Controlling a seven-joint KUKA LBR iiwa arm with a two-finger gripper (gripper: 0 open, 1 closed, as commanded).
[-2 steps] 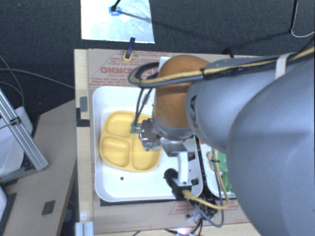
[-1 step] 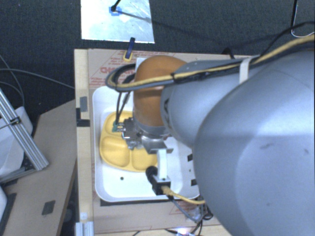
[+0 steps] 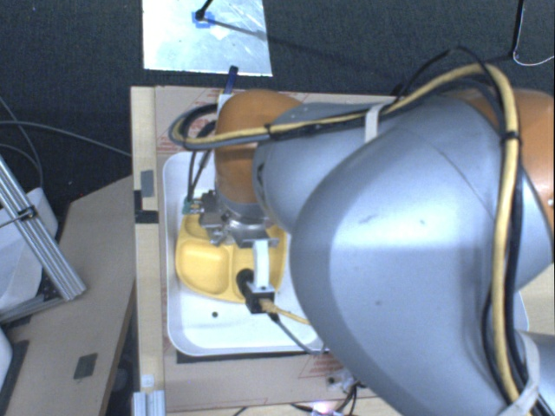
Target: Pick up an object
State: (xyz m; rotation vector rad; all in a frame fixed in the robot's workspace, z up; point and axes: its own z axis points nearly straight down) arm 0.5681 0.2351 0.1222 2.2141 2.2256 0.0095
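Shiny sheet beyond bins; aluminium rail left.

bin: front-left floor free | yellow object mid | arm covers right

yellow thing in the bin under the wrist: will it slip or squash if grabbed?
The yellow object looks smooth and rounded with a slight sheen, so it may slip from a pinch. Its bulging, moulded shape suggests hollow plastic, probably light. It sits low and broad on the white bin floor, so tipping seems unlikely. Stiffness can't be judged.
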